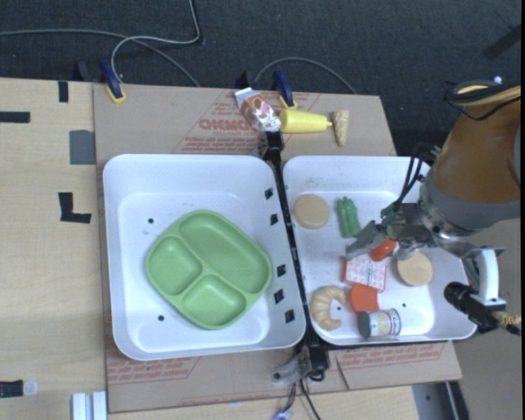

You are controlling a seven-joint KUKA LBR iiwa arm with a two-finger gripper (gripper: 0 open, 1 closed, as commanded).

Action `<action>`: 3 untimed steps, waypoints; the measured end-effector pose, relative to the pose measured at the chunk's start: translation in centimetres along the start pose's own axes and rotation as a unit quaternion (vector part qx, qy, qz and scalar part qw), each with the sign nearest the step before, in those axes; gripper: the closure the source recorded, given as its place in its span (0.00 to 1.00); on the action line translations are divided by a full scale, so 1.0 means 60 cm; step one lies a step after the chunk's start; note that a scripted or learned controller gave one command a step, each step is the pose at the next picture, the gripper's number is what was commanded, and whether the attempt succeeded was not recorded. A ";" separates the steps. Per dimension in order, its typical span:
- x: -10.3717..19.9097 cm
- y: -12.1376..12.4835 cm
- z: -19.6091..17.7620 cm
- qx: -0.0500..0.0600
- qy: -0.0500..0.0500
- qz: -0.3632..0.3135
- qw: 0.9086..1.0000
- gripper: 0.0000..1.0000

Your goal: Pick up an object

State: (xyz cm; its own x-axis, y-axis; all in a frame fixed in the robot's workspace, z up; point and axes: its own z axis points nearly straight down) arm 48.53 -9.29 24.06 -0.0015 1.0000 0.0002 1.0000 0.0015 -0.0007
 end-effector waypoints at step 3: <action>-0.053 0.163 0.252 -0.005 -0.002 0.000 1.000 0.00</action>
State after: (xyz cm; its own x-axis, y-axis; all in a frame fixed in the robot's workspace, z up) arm 58.34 -12.47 8.94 -0.0008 1.0000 -0.0029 1.0000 0.0008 0.0095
